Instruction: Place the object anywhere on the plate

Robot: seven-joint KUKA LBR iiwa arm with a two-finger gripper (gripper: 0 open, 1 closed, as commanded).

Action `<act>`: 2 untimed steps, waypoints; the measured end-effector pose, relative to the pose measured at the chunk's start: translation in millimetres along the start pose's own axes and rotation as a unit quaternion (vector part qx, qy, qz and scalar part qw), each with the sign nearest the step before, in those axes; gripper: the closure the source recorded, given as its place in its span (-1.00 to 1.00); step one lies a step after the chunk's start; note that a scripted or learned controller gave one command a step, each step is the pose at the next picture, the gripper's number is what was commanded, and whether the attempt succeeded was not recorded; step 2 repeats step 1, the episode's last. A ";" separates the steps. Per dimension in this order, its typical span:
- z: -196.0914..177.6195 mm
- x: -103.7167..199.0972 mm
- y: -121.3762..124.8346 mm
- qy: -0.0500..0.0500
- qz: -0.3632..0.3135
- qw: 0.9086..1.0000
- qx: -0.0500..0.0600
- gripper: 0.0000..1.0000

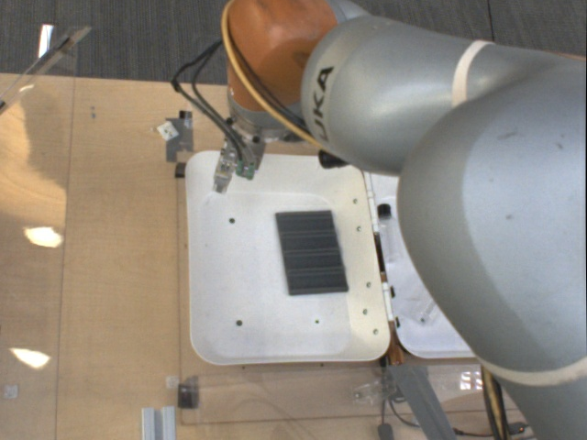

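Observation:
A dark grey ribbed rectangular plate (312, 252) lies flat near the middle of the left white bin (215, 319). My gripper (231, 168) hangs below the orange wrist band over the bin's far left corner, up and to the left of the plate and apart from it. A small greenish bit shows at the gripper's tip, too small to identify. The big grey arm covers the upper right of the view and hides whatever is under it.
The right bin (426, 333) peeks out from under the arm. A small grey bracket (179, 137) stands on the wooden bench just beyond the left bin's far corner. A dark clip (188, 394) sits by the bin's near edge. Open bench lies to the left.

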State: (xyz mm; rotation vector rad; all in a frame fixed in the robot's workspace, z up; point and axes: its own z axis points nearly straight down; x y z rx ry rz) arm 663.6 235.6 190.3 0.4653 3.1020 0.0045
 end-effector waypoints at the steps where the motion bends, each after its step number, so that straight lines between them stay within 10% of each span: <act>1: -0.3 0.0 0.2 0.000 0.000 1.000 0.000 -1.00; 2: -0.3 0.0 0.2 0.000 0.000 1.000 0.000 -1.00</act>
